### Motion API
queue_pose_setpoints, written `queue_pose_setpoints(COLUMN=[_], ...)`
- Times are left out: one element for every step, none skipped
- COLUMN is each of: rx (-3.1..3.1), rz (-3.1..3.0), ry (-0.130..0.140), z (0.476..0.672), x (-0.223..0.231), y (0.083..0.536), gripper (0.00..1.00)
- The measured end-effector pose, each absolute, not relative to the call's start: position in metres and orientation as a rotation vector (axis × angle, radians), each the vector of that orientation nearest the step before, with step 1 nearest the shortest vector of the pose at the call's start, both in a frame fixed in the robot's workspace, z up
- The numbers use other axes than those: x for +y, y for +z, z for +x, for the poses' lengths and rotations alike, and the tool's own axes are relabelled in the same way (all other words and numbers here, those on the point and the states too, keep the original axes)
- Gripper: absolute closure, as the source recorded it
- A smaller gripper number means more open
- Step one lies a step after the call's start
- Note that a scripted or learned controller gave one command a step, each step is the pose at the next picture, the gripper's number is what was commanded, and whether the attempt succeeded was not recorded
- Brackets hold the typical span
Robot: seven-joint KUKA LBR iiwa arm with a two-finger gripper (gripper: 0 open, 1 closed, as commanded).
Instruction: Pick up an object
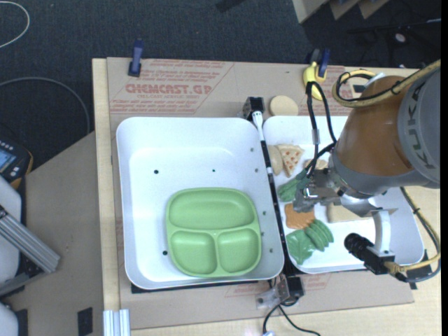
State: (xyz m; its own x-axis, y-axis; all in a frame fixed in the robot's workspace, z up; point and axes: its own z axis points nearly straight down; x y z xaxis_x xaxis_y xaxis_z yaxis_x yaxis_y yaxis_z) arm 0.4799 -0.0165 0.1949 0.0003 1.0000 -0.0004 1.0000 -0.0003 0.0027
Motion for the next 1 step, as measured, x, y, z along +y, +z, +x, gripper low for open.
queue_pose_setpoints(rx=[2.229], rz=[2.212], ry=[0.008], z=[0.4799], x=[0.0446], y=[0.2341], gripper=[1.0])
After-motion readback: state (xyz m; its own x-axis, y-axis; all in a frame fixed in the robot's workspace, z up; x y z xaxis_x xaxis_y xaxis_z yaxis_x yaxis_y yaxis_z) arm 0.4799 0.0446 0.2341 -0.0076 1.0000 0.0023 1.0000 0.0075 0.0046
